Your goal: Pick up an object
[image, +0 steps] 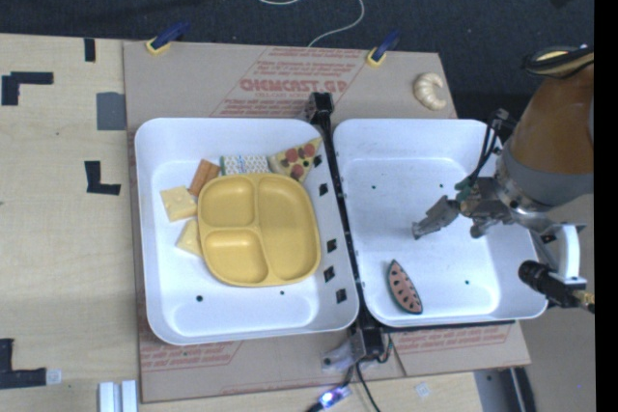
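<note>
A toy watermelon slice [405,287] lies flat near the front edge of the right bin [386,145]. My gripper [450,228] hangs over the middle of that bin, up and to the right of the slice and apart from it. Its fingers are spread open with nothing between them. In the left bin [159,294] sits a yellow divided plate [259,229]. Around the plate lie pale yellow cheese-like pieces [179,204], a brown piece [203,177], a patterned strip [241,165] and a toy pizza slice [297,157].
The two bins meet at a dark divider [333,207]. A beige lump [432,90] rests on the cardboard behind the right bin. Clips [383,44] hold the cardboard's back edge, and a white cable [309,0] loops behind it. The arm's body [555,140] overhangs the right bin's right side.
</note>
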Motion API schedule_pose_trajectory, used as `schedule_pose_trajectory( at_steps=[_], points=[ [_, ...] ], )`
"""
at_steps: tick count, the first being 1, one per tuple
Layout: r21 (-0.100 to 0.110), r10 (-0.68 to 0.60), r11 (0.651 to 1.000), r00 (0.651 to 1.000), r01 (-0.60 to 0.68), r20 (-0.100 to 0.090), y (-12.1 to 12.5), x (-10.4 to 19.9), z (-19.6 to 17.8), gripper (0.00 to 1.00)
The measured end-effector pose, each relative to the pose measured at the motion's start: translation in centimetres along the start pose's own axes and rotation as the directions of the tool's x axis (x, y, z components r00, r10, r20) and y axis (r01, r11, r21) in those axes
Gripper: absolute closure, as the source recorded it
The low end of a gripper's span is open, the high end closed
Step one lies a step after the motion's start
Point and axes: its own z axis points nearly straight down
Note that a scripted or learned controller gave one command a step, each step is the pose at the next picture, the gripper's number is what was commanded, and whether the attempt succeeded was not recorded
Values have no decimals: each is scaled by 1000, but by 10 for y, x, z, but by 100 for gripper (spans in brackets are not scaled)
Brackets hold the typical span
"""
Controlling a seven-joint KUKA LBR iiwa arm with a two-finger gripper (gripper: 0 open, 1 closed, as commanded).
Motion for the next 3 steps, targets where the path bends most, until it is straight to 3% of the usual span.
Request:
schedule_pose_trajectory(
  at_steps=[1, 3],
  points=[
    [-12, -4, 1000, 1000, 4, 2, 3, 0, -6, 0],
    [-5, -3, 1000, 1000, 3, 0, -6, 11, 119, 0]
  ],
)
